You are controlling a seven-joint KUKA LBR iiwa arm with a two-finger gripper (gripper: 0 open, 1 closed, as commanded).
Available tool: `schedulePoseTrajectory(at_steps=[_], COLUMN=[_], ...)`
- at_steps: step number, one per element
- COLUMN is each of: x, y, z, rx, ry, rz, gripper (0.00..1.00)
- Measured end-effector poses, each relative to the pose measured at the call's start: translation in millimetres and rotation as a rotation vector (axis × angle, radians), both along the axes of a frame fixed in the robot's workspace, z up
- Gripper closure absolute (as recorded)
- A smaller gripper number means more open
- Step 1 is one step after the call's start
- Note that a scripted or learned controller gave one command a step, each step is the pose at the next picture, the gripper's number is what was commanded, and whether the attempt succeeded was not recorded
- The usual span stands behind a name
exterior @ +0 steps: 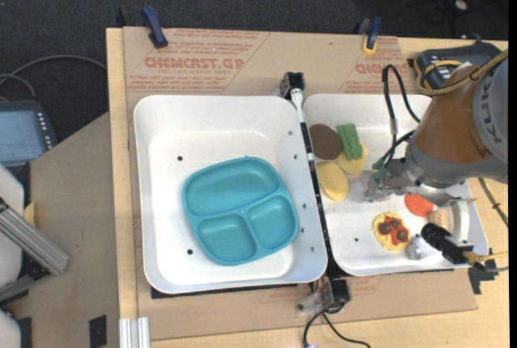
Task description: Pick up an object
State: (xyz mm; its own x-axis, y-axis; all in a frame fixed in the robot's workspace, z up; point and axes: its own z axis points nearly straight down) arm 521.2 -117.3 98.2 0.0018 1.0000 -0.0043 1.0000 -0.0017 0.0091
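Small food toys lying in the right bin, close to my gripper (pixel 378 183).

Left of it lie a yellow piece (pixel 333 181), a brown disc (pixel 325 141) and a green block (pixel 350 140); an orange piece (pixel 419 204) and a small pizza (pixel 391 230) lie below-right.

The grey arm (pixel 477 128) is extended in from the right, its orange band seen above the wrist. The gripper (pixel 380 183) is lowered and pointed leftward; the state of its jaws cannot be made out.

Divided plate (pixel 240 209) in the left bin (pixel 153 177); toy foods (pixel 338 157) clustered in the right bin (pixel 355 257).
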Motion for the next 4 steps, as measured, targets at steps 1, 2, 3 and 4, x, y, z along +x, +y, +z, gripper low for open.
schedulePoseTrajectory(at_steps=[1, 2, 3, 4], x=[-42.5, -41.2, -41.4, -41.4], y=[-14.2, 58.9, 117.4, 153.7], z=[79.2, 93.7, 108.5, 140.6], rx=[0.001, 0.005, 0.005, 0.005], ry=[0.003, 0.006, 0.006, 0.006], rz=[-0.001, 0.009, 0.008, 0.006], gripper=[1.00, 1.00, 1.00, 1.00])
